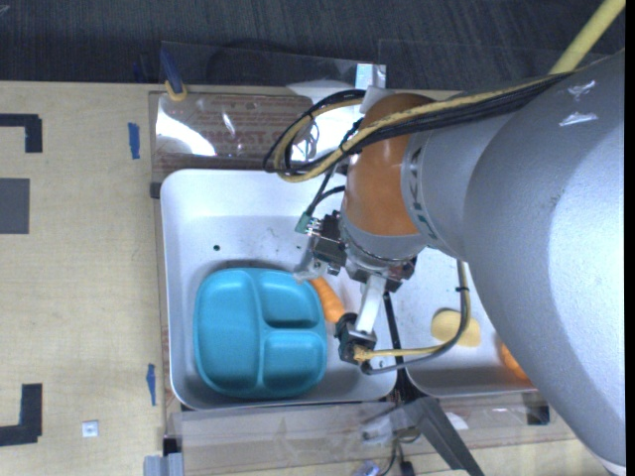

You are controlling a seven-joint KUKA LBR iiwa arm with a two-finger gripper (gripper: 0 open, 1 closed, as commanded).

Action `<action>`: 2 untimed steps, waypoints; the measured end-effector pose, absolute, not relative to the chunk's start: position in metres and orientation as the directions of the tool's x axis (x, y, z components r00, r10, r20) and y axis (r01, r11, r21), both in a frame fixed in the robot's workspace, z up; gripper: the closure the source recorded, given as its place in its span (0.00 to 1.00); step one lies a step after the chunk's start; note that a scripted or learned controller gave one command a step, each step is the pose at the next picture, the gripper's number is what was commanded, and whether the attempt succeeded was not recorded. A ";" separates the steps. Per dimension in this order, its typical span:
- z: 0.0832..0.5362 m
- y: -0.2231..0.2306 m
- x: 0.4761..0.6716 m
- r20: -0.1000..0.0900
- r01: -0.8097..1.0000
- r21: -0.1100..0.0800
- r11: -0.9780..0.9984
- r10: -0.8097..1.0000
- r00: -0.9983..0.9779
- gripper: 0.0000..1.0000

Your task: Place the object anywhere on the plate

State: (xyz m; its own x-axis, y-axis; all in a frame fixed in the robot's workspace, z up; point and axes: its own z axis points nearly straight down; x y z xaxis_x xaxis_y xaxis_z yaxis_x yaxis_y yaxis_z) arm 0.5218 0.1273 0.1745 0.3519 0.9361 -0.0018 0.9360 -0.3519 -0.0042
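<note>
The gripper was seen low over the left bin, just beside the right edge of the blue divided plate. How far it stood open could not be told, since its lower end was hidden under the wrist. An orange object, possibly a carrot, was seen on the bin floor against the plate's right rim. Its upper end was covered by the gripper, and whether it was held could not be made out. In the right bin, a yellow object was partly hidden, and another orange thing was cut off by the arm.
</note>
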 end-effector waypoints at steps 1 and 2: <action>0.178 0.161 0.597 0.000 0.969 -0.001 -0.248 0.969 0.248 0.00; 0.179 0.161 0.597 -0.001 0.969 0.000 -0.248 0.969 0.248 0.00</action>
State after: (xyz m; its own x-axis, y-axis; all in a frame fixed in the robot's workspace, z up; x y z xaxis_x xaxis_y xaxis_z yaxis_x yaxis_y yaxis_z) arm 0.5968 0.1610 0.1787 0.2478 0.9688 -0.0006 0.9688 -0.2478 -0.0004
